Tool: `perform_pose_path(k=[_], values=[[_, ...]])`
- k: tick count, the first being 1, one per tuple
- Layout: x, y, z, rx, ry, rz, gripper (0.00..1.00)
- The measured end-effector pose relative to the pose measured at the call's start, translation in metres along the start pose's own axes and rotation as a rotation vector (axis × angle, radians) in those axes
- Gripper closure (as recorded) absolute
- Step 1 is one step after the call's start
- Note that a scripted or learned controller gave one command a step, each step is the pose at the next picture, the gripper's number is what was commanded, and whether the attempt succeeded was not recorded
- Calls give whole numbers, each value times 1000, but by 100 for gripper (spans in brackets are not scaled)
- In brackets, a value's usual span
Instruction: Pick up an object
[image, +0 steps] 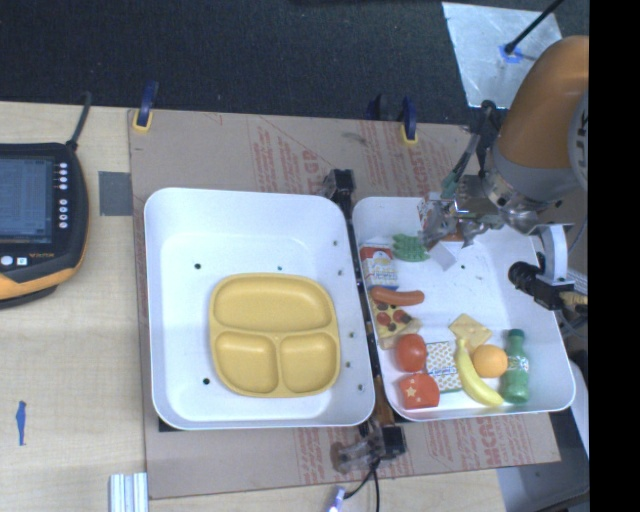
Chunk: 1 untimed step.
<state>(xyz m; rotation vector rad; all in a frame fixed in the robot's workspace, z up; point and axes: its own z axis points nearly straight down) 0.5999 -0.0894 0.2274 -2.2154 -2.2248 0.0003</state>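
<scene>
The gripper (436, 228) hangs at the right bin's (560, 398) twelve o'clock end, beside a small green toy (409, 247); whether its jaws are apart, I cannot tell. The toy looks light, stiff and slick, so it is probably best pinched across its narrow middle.

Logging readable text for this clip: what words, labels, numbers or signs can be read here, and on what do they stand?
None can be read.
Brown board under the bins: repeated red print, too blurred.
Small carton in the right bin: red-and-white label, too small.
Handheld pendant at left: screen and buttons, illegible.
</scene>
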Motion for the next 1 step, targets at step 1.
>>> perform_pose_path(k=[1], values=[[65,-17,-22,3,1,0,100]])
